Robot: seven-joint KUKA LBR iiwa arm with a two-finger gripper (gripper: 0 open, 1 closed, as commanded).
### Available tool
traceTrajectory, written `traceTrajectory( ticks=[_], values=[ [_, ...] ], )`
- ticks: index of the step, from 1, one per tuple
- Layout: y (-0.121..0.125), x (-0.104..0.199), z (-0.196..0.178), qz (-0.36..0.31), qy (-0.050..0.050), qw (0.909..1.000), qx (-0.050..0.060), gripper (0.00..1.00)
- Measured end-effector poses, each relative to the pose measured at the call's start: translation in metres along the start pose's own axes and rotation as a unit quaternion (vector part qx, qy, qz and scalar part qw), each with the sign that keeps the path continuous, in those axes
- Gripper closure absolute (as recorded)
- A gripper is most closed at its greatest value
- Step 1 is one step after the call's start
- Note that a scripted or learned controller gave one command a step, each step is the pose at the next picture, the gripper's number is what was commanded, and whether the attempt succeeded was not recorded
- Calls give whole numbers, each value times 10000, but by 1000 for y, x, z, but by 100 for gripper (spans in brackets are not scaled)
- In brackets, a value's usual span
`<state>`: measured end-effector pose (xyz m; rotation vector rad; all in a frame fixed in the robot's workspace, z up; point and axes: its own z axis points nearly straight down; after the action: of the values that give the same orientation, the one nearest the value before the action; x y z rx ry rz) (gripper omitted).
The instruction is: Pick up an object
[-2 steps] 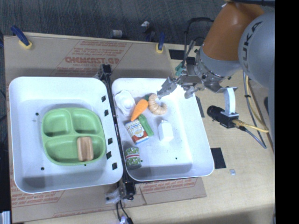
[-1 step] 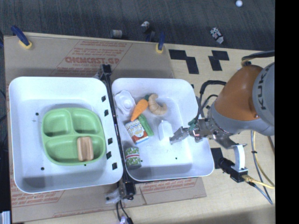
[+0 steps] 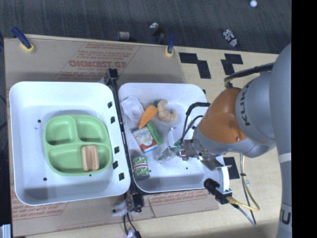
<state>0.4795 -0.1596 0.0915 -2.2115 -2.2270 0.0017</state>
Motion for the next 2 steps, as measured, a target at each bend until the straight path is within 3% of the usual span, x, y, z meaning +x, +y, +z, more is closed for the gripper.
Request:
traceTrajectory(
  ticks=[1, 2],
  values=[
    [1, -1, -10, -28, -9, 10000, -1, 100],
    [-2, -32, -140, 10, -22, 10000, -37, 100]
  ],
)
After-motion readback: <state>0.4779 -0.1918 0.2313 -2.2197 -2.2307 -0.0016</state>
